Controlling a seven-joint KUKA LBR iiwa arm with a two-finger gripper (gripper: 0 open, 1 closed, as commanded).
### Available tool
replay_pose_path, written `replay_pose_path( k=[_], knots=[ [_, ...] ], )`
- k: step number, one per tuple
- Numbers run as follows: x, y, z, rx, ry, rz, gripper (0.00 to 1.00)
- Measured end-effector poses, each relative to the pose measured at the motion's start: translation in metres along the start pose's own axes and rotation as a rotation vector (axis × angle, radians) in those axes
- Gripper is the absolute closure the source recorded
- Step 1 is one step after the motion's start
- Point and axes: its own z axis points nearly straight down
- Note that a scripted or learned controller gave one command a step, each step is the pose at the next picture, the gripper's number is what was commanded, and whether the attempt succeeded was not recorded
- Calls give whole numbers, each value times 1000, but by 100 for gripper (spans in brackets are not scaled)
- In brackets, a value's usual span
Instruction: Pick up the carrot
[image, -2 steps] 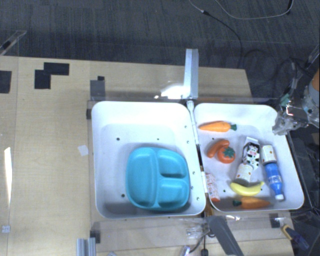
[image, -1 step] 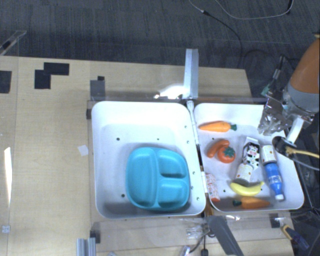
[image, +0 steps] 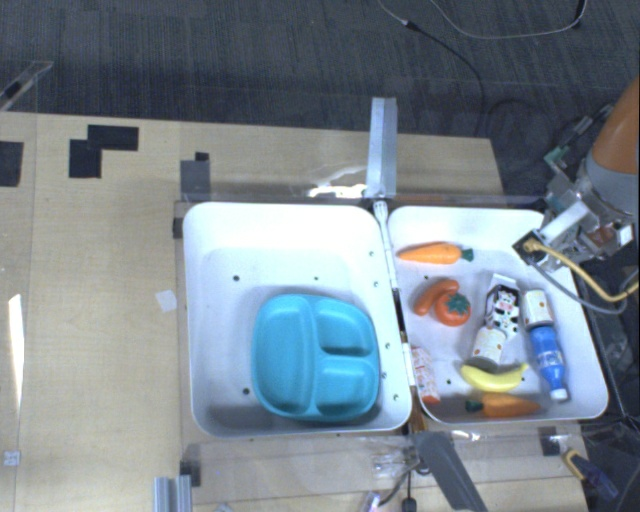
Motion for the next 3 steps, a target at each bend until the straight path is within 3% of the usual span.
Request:
replay_pose_path(
  k=[1,2,3],
  knots=[
    [16,26,13,-1,1,-185,100],
    [2,34,146,-2,3,43,100],
    [-11,30,53,-1,2,30,100]
  ],
)
